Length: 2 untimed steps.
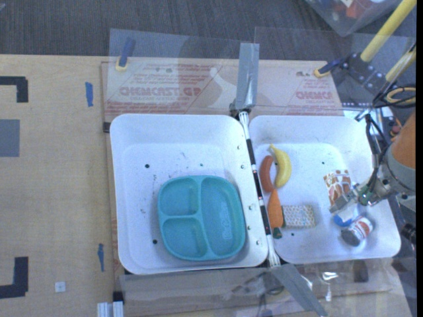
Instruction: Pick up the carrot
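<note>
Over the bench: two white bins sat side by side, left bin (132, 144) and right bin (317, 137).
Left bin: one teal divided plate (200, 218), three compartments.
Right bin: one carrot (275, 211) by the left wall, one banana (282, 166), one hot dog (266, 173), one tan sponge (298, 215), one patterned packet (338, 185), one small can (357, 231).
Carrot: lay just below the hot dog, touching the sponge's left end, nothing gripping it.
Gripper (360, 195): hung at the right bin's right side near the packet, well apart from the carrot; honestly couldn't tell how far open it was or whether it had anything.
</note>
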Motion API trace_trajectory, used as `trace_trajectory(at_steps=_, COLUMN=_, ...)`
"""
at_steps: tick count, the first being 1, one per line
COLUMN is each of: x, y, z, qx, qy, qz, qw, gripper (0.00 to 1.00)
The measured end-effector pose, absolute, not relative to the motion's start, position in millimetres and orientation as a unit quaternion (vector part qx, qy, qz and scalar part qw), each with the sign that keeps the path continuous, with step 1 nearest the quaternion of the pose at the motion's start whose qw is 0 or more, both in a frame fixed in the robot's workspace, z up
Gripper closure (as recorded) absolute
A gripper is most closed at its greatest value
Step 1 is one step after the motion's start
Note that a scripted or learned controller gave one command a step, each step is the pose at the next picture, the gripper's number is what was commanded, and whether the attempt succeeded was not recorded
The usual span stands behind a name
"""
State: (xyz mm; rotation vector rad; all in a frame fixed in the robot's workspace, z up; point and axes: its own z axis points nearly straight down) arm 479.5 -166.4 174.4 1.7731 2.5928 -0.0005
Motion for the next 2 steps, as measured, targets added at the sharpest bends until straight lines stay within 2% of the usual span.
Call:
trace_trajectory(at_steps=1, x=479.7, y=-62.9, z=183.6, qx=0.561, qy=0.828, qz=-0.0006, qw=-0.002, gripper=1.00)
trace_trajectory(at_steps=2, x=479.6, y=-150.0, z=170.5, qx=0.502, qy=0.865, qz=-0.0002, qw=0.001, gripper=1.00)
